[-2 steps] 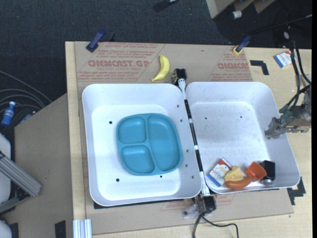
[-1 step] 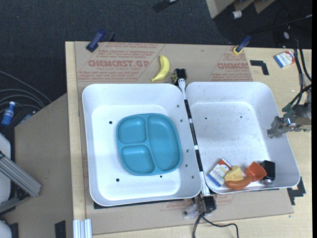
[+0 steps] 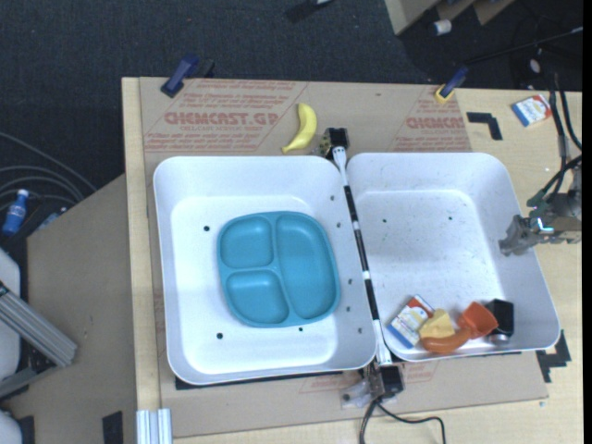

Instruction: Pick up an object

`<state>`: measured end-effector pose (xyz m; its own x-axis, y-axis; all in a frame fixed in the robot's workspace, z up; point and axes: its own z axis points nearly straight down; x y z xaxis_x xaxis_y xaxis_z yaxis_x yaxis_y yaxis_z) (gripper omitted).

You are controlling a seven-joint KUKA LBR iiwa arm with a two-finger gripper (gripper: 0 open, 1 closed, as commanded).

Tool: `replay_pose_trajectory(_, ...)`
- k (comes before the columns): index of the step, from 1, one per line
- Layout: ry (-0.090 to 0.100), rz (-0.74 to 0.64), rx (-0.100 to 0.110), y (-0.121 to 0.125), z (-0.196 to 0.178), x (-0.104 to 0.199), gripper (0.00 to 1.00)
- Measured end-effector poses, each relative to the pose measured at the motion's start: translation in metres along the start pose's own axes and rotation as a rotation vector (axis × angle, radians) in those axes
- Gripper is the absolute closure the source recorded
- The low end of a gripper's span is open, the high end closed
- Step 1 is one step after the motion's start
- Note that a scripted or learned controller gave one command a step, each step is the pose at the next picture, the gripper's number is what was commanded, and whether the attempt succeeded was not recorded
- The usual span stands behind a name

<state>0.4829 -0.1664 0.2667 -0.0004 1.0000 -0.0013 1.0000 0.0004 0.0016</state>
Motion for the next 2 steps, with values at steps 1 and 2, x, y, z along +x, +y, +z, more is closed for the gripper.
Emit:
replay_pose_trajectory(1,0.003,-0.001,0.004,-0.004,0.011,0.055,1.0)
replay_pose_trajectory(2,0.002,-0.001,0.001,-0.003,0.004,0.073,1.0)
